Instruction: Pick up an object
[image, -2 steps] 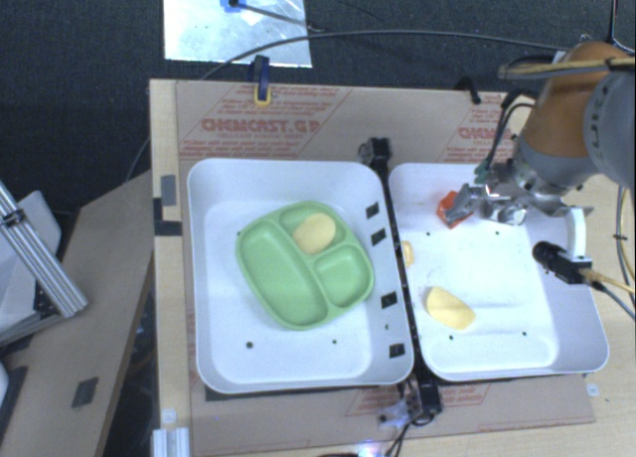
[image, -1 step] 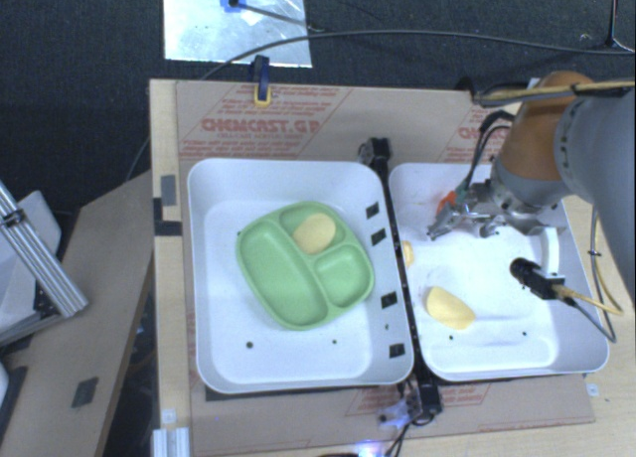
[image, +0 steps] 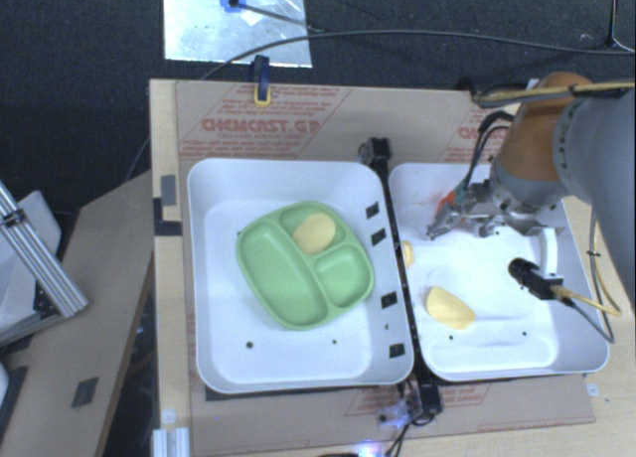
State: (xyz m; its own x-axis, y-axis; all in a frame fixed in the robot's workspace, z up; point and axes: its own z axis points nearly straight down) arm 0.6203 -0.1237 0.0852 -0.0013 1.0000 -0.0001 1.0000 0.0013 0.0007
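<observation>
Gripper (image: 449,219) above the right bin (image: 576,346), holding nothing that can be made out.
Its opening is too blurred to judge. The yellow piece (image: 449,307) lies near the bin's front-left; probably light, smooth and rounded, best pinched across its narrow middle.

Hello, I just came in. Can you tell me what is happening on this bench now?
A grey robot arm reaches in from the right, and its hand is over the right bin, near the back. A yellow object lies loose on that bin's floor, closer to the front and apart from the hand, so nothing is picked up yet. In the left bin sits a green divided plate with another yellow piece in one of its compartments.
</observation>
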